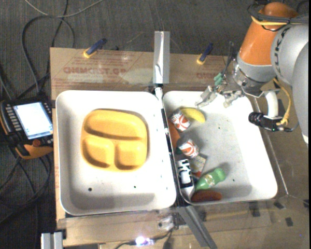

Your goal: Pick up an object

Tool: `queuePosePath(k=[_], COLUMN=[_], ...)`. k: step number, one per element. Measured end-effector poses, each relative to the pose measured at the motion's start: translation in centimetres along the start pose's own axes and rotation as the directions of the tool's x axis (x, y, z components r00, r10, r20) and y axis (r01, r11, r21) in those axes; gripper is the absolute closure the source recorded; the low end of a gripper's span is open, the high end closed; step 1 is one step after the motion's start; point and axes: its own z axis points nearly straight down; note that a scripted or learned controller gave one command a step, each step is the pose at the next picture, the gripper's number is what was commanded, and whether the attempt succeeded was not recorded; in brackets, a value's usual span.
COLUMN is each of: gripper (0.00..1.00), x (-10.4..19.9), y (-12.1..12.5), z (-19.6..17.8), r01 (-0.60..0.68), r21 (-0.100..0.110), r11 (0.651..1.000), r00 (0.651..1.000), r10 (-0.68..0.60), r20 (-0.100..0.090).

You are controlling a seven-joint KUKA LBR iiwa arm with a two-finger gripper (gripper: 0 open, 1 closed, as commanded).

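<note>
— Well, where is something to be lifted?
— A banana (pixel 196 115) lies in the right bin (pixel 249 154), near the pincer (pixel 216 96), whose fingers are spread, empty.
— And handling?
— Light, soft, bruisable; its middle is best taken.

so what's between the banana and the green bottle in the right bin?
In the camera view, a red-and-white can lies between the banana and the green bottle, with bare bin floor to its right.

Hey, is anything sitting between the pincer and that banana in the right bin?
Nothing visible. The pincer hangs over the right bin's far edge, and the banana lies just below-left of it in the picture, with bare white floor between. The cans lie beyond it.
</note>
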Motion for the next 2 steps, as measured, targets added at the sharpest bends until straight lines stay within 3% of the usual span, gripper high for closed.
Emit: queuePosePath(k=[1, 2], gripper=[0.0, 0.0], x=[1.5, -1.7], y=[0.0, -0.3], z=[8.6, 11.2], r01=[0.05, 0.163], r21=[0.001, -0.01], r11=[0.999, 0.987], r00=[0.999, 0.987], r10=[-0.05, -0.163], r20=[0.001, 0.003])
